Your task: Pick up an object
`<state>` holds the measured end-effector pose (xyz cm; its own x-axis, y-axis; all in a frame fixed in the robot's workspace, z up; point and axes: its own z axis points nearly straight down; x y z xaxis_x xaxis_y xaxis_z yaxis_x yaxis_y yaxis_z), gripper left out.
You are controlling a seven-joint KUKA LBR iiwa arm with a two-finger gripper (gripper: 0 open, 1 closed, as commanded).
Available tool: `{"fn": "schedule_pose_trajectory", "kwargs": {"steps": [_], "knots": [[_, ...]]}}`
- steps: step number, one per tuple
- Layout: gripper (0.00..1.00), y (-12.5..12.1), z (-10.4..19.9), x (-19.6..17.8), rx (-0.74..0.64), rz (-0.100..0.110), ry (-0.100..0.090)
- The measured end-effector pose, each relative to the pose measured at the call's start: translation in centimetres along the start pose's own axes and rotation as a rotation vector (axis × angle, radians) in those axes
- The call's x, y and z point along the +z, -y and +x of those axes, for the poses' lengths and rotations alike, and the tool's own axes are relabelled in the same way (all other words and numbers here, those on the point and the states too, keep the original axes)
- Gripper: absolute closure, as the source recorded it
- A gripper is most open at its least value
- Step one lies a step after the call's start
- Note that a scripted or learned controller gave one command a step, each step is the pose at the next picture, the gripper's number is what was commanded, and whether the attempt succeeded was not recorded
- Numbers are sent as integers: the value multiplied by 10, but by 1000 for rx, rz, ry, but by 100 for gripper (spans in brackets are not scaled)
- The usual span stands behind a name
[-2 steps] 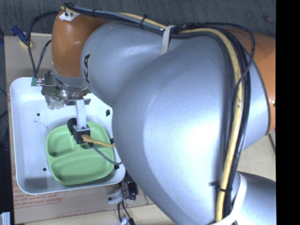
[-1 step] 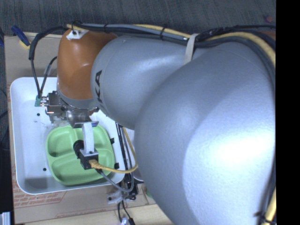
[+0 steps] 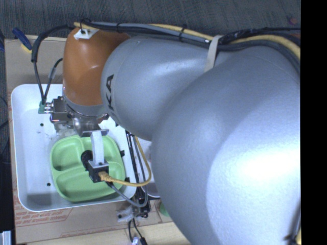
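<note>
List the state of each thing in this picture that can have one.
green tray: lying flat, open side up, in the white bin.
white bin: holding the green tray.
gripper: low over the green tray; whether it grips cannot be seen.
arm: stretched over the white bin from the right.

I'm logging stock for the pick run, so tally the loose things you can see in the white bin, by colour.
Green divided tray: 1
Total: 1, lying in the left white bin.
The grey arm covers the area to the right, so nothing there can be counted.
</note>
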<state>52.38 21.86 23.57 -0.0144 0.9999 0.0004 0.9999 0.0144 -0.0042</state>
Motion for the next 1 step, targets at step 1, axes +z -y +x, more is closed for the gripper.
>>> {"fn": "schedule_pose_trajectory", "kwargs": {"steps": [1], "knots": [[100,42,0,-107,6,-10,-1]]}}
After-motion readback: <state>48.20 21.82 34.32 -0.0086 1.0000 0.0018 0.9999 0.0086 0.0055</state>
